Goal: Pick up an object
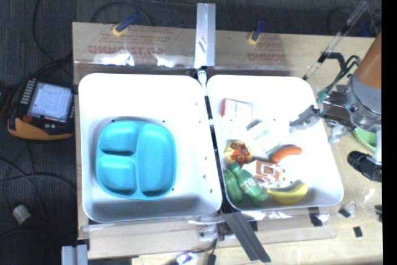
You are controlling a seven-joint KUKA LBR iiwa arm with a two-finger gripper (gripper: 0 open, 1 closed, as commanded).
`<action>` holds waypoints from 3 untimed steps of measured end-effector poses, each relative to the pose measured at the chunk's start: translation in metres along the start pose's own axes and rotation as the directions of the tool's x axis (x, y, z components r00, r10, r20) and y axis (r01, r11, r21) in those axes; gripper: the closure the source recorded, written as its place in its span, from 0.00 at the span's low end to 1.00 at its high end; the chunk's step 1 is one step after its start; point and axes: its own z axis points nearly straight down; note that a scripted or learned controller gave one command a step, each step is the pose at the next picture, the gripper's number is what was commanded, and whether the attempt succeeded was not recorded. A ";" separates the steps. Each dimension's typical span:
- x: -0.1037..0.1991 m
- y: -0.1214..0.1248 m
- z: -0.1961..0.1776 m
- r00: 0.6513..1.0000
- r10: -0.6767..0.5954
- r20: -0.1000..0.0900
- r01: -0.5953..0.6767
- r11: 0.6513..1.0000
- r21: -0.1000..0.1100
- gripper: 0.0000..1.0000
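White bins, I count two: the left bin (pixel 87 152) has one blue divided tray (pixel 136 158), the right bin (pixel 322 152) a heap including one green bag (pixel 242 186), one yellow banana (pixel 288 193) and one orange carrot (pixel 286 152). Gripper (pixel 305 117) sits over its right edge; finger state undeterminable.

From my seat, the right bin (pixel 313 102) is crowded toward six o'clock — banana (pixel 288 193), green pepper (pixel 239 186), carrot (pixel 285 152) packed together. Its twelve o'clock corner lies open; the blue tray (pixel 135 157) fills the left bin's (pixel 93 90) middle.
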 end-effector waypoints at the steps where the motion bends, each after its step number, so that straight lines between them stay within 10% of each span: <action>1: -0.008 0.030 0.104 0.997 0.075 -0.001 -0.075 0.997 0.002 0.00; 3: -0.018 0.083 0.166 0.998 0.054 -0.022 -0.054 0.999 -0.008 0.00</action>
